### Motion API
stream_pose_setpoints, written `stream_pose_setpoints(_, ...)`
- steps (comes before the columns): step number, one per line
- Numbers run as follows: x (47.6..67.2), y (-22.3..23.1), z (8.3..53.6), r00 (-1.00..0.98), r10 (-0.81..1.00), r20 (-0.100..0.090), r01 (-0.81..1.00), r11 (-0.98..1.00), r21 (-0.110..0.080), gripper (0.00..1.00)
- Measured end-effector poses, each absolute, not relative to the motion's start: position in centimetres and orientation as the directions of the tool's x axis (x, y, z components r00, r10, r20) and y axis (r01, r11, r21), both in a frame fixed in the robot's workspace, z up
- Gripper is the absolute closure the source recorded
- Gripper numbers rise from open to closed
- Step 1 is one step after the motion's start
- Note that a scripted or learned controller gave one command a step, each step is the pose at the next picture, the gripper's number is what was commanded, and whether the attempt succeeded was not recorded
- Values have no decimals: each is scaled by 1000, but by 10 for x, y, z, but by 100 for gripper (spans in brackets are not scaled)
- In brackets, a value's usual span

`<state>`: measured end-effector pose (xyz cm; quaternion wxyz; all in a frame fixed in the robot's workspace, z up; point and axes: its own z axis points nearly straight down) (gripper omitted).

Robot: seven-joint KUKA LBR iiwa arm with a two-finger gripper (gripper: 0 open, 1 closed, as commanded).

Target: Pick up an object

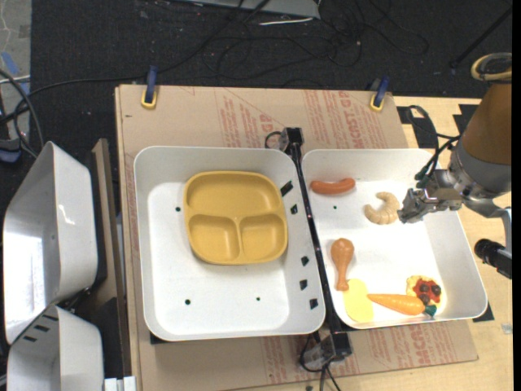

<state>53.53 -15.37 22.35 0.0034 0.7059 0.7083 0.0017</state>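
Toys are scattered in the right bin [456,243]: a sausage [333,186] near its upper left, a cream croissant [383,208] to the right of it, a drumstick [343,261] lower down, and a yellow piece [357,304], a carrot [396,303] and a pizza slice [425,289] along the near edge. The gripper [412,205] is seen just beside the croissant's right end; whether it is released or clenched cannot be told. A yellow divided plate [236,217] is seen in the left bin [163,283].

The arm [488,129] runs off the right edge — the pincer [409,208] fingers too small to read.
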Motion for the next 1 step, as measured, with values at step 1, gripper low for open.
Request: stream_pose_setpoints(1,534,-154,287,-4,1000,-3,1000,4,8,100)
